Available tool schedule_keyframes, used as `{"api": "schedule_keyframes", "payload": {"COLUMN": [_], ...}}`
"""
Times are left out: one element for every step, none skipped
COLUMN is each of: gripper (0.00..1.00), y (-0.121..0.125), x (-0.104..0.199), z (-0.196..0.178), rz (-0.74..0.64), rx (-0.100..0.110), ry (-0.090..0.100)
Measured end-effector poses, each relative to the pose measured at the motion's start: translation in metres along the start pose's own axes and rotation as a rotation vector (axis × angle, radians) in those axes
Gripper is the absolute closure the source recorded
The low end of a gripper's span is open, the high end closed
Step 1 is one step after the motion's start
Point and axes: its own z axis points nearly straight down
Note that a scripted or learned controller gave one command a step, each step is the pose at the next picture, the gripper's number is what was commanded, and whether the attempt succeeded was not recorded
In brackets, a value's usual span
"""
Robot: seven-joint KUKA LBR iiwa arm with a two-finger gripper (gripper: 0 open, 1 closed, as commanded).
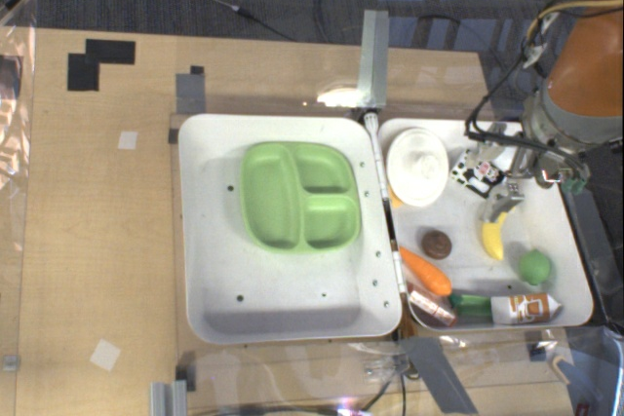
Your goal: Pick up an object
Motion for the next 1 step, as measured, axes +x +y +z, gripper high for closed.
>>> {"api": "schedule_keyframes", "payload": {"gripper": [0.00], "y": [-0.0192], "x": [-0.0005], "z": [0.1249], "rz": [-0.045], "rx": [0.000], "ry": [-0.003]}}
